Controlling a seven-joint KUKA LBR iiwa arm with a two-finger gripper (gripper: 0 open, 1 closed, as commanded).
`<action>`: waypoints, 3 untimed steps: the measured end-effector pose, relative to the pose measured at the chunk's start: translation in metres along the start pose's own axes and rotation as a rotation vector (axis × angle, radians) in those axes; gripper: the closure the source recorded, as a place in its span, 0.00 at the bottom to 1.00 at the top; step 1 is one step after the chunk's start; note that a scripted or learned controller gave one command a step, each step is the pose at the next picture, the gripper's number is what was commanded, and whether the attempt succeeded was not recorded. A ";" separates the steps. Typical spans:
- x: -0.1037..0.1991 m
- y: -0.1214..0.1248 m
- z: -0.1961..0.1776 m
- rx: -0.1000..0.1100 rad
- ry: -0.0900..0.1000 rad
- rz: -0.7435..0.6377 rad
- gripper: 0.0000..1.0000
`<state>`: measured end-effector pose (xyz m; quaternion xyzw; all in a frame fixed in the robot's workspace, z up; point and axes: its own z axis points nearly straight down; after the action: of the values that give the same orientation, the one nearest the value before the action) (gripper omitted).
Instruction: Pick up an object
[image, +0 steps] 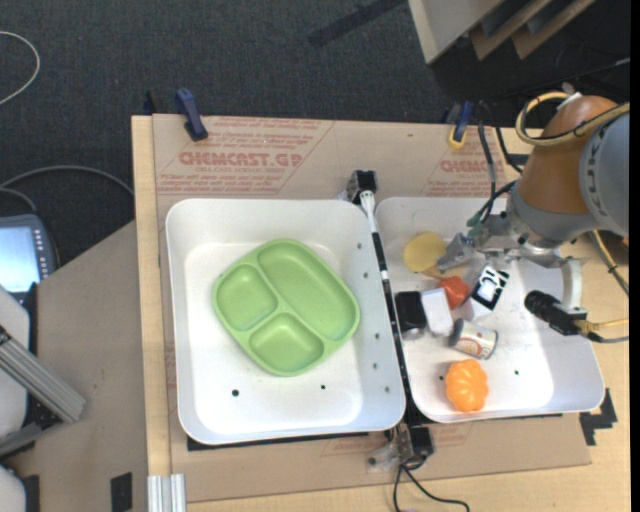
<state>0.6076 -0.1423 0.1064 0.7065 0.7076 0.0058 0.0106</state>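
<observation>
I can read red print on the brown board (300, 150) under the bins: "CHEMCAST G P", well to the left of the gripper (462, 262) and farther up the view. Smaller red lines above and below it are too fine to read.

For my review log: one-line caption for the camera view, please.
Gripper low in the right bin beside a yellow disc, above a small pumpkin; green divided plate in the left bin.
</observation>
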 end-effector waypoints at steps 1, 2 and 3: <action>-0.045 -0.087 -0.014 0.013 0.004 0.002 0.00; 0.005 -0.110 0.008 -0.001 0.002 -0.003 0.00; 0.004 -0.125 -0.127 0.018 0.004 0.000 0.00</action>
<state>0.4793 -0.1378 0.2306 0.7066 0.7076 0.0009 0.0027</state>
